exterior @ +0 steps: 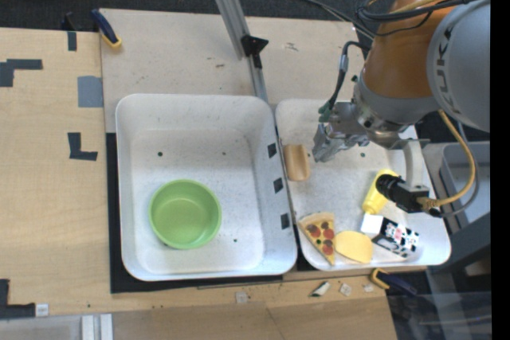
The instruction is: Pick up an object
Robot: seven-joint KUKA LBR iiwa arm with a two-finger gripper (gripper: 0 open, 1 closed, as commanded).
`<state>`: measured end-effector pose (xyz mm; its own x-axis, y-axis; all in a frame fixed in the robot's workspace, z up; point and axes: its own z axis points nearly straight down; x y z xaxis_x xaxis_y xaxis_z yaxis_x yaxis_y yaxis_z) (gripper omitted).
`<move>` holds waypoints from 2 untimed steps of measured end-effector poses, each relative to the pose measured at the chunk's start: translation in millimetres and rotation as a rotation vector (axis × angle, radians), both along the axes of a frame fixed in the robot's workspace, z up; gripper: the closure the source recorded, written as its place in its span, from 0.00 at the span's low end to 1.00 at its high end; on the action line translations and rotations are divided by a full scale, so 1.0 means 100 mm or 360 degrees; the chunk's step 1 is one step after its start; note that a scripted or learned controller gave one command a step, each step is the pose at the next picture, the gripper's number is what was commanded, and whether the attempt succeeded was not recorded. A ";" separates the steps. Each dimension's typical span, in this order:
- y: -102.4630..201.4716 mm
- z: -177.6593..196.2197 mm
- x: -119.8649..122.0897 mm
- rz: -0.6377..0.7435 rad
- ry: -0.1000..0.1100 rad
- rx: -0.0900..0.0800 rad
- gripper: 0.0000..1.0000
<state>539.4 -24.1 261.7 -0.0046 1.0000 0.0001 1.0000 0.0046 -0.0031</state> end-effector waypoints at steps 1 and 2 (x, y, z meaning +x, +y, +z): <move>0.55 -0.14 0.31 0.0003 0.0001 0.0000 1.00; 0.94 -0.26 0.59 0.0001 0.0000 -0.0001 1.00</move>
